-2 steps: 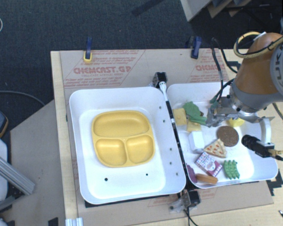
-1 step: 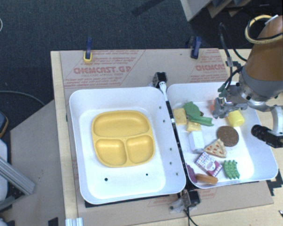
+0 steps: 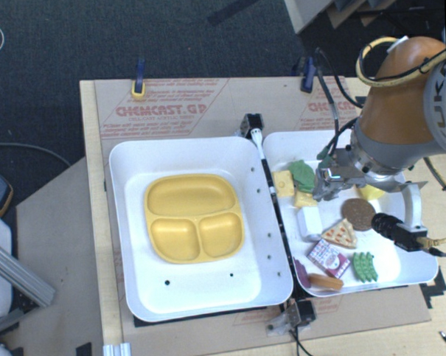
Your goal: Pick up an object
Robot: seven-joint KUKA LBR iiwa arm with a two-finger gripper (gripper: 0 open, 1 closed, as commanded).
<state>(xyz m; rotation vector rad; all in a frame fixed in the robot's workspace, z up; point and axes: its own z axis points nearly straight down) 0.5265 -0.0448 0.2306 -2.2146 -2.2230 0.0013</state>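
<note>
Claw [image 3: 325,185] hangs low over the right bin's [image 3: 404,270] toys, grip state unclear to you; approach step, next needs a clean descent.

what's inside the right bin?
Right bin: pizza slice, brown cookie, green leafy piece, yellow cheese block, purple packet, green ridged piece. Arm covers the back.

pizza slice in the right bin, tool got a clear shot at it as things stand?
Probably yes. The pizza slice lies face up with nothing on top of it, just below the tool. The brown round piece and the purple packet crowd its sides, so a top-down approach looks tight.
</note>
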